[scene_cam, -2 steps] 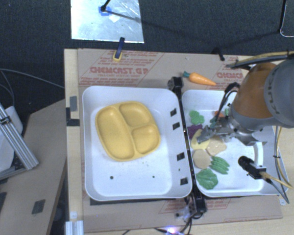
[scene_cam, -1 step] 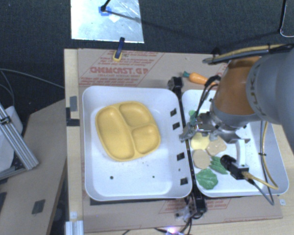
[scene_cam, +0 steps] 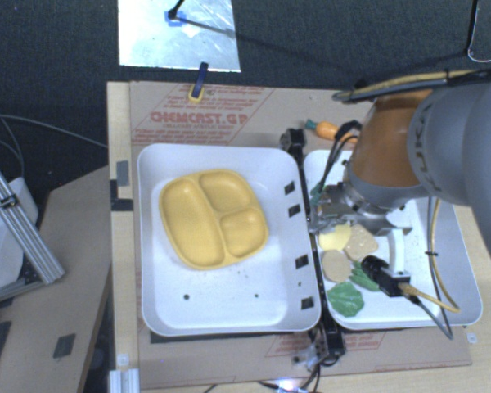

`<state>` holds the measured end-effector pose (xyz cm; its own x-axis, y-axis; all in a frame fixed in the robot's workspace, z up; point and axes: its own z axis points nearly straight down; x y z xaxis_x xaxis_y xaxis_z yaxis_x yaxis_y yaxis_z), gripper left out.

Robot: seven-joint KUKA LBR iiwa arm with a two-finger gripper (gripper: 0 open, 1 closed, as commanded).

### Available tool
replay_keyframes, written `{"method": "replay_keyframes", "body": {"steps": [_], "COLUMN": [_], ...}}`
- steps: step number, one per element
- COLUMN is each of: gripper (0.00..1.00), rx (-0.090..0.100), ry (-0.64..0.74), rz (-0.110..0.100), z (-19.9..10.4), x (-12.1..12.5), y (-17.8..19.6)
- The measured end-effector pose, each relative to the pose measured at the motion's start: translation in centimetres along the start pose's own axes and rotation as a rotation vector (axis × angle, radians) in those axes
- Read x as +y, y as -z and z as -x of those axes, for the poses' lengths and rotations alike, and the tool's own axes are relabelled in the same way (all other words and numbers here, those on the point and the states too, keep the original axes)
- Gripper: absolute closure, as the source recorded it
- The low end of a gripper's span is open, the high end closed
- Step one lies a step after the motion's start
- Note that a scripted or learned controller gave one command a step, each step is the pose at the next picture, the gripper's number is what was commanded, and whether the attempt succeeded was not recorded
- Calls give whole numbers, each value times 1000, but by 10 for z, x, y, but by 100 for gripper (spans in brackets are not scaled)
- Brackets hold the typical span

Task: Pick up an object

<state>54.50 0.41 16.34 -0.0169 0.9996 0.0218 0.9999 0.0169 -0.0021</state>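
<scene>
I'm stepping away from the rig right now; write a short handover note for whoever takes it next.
End effector: the arm is low over the right bin; open or shut cannot be told.
Things: a yellow divided tray lies in the left bin. Small pale pieces and green bits lie at the right bin's left side.
Done: no pickup visible.
Left: grasp one object and lift it.

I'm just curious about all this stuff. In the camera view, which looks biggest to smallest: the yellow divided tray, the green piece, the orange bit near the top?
1. Yellow divided tray, by far the largest.
2. Green piece.
3. Orange bit, though the arm partly hides it.
</scene>
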Motion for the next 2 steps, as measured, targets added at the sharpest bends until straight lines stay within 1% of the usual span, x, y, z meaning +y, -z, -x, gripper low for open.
{"method": "replay_keyframes", "body": {"steps": [1, 2], "gripper": [100, 100], "rx": [-17, -15], "ry": [-1, -1], "rz": [8, 7], "z": [-106, -206], "x": [23, 1], "y": [20, 67]}}
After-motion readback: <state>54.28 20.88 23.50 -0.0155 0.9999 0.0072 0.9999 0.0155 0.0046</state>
